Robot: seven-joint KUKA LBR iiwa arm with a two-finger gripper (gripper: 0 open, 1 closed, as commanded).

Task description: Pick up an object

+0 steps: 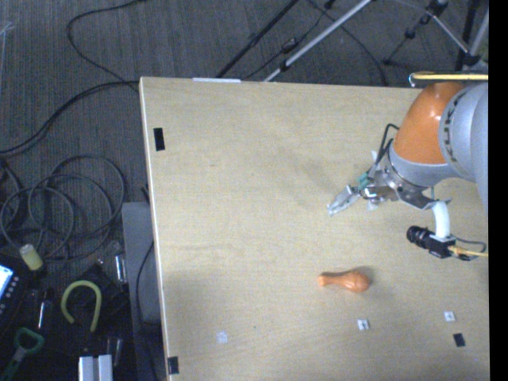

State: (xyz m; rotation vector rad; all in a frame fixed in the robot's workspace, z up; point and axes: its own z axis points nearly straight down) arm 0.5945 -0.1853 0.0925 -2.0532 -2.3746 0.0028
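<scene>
Gripper [336,205] hung over the right half of the tan bench top [238,213], its tip pointing toward the view's left and slightly downward. At this size its tip was a pale, blurred shape, and whether the pincer was wide or narrow could not be told. Nothing was seen held in it. Behind it, the silver wrist joined the orange band [421,129] and then the grey arm [468,133], which entered from the view's right. A black cylindrical fitting [425,237] with a yellow lead [468,251] hung below the wrist, beside a white bracket [440,217].

The task's thing, an orange gourd-shaped object [346,280], lay on its side on the bench top, below the gripper in the view and apart from it. Its narrow neck pointed left and its bulb right. It touched neither the gripper nor any marker.

Small markers dotted the bench: a black tab [159,139] near the left edge, two white squares [363,324] [449,317] below the object, and a black square [459,340] toward the lower right corner.

Beyond the bench lay dark carpet [71,70] with coiled black cables [63,205], a yellow-green hook [81,296] at lower left, and metal tripod legs [349,10] across the top
</scene>
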